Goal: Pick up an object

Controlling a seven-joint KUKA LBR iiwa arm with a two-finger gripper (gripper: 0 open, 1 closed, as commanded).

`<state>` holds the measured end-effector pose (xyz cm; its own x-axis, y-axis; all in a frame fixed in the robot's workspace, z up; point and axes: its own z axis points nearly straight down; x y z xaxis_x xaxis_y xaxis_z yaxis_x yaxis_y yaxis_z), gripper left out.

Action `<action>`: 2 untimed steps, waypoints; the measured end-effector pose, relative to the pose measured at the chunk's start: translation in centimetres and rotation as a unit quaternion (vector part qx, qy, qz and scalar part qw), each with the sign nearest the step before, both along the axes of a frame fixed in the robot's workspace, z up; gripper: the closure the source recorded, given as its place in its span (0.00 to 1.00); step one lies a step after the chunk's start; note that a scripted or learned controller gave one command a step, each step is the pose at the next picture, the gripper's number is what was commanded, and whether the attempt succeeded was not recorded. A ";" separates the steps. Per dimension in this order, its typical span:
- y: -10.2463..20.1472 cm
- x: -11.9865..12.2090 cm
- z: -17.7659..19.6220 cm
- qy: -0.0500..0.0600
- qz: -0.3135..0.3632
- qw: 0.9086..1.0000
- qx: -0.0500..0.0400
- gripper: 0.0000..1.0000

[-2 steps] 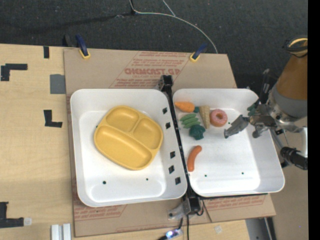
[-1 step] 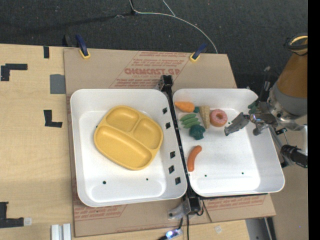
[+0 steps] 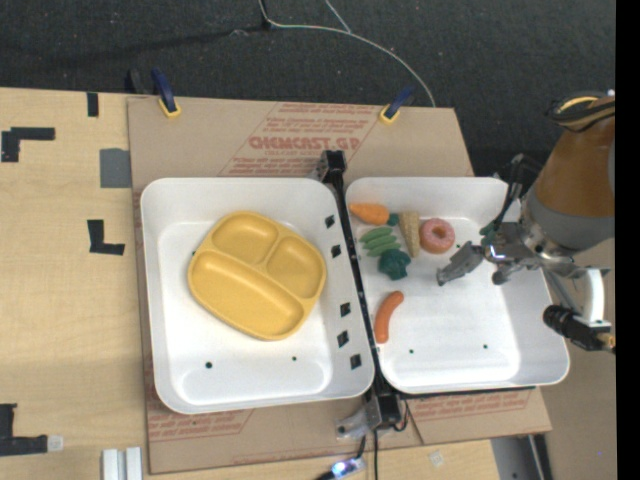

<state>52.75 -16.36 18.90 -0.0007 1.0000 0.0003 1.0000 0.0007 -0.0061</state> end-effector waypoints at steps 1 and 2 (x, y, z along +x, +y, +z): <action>0.2 0.8 -5.0 0.000 0.000 1.000 0.000 0.00; 0.2 0.7 -10.3 -0.002 0.000 1.000 -0.001 0.00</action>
